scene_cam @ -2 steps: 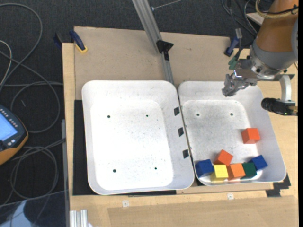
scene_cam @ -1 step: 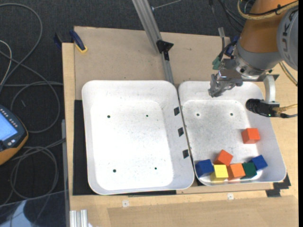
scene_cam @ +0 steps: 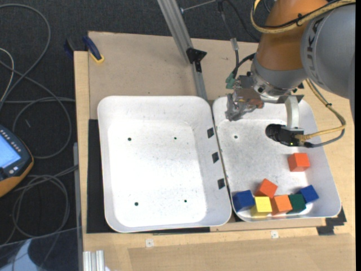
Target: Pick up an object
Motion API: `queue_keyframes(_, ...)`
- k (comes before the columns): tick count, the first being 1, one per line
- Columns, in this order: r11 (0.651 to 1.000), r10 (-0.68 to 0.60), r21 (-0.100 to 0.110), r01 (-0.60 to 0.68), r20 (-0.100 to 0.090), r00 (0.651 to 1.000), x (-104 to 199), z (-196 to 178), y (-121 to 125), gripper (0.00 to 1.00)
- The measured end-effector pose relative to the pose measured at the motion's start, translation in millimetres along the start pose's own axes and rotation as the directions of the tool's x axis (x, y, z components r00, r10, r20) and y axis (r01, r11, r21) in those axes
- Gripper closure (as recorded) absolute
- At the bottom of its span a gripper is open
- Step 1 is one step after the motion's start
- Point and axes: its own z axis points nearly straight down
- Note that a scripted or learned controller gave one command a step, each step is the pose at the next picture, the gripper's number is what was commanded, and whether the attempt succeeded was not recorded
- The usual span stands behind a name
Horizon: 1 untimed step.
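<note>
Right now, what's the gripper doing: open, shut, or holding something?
Gripper: open or shut cannot be told; it sits over the far left corner of the right bin, with no block seen in it.

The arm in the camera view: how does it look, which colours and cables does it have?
The arm is grey and rounded, with a glossy orange band above the wrist. Thin yellow and black cables loop around the band and run down its side. The gripper is small, of grey metal, with wires and a small green part near its mount.
</note>
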Motion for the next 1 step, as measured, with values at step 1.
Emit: queue_keyframes(1, 1.000, 0.000, -0.005, 0.000, 0.000, 1.000, 56.1, -10.1, -5.5, 1.00)
